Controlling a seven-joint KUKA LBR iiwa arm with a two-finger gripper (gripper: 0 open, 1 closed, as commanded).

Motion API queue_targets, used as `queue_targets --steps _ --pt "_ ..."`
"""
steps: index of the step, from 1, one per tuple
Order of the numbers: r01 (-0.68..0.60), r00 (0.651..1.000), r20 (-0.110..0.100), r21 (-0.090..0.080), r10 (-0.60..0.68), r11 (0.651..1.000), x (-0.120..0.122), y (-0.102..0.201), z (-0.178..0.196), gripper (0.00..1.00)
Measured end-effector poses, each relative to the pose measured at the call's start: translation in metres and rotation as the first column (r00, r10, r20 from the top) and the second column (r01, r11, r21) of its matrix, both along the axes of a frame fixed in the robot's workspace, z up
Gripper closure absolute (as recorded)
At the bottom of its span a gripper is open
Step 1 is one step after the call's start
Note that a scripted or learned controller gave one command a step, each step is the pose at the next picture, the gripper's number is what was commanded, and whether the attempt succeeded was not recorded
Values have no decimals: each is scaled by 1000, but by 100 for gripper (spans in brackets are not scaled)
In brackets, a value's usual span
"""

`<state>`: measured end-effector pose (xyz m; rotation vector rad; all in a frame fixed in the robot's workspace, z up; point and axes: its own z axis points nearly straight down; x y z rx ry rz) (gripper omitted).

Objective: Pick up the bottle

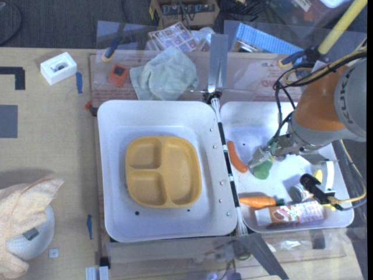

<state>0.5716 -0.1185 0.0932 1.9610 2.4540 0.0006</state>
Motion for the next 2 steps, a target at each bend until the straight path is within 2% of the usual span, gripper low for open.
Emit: queue_targets --steps 1,2 --pt "6 1000 1 0 -6 1000 0 -4 8 100" --pt "59 998 -1 -1 -59 998 37 53 90 100"
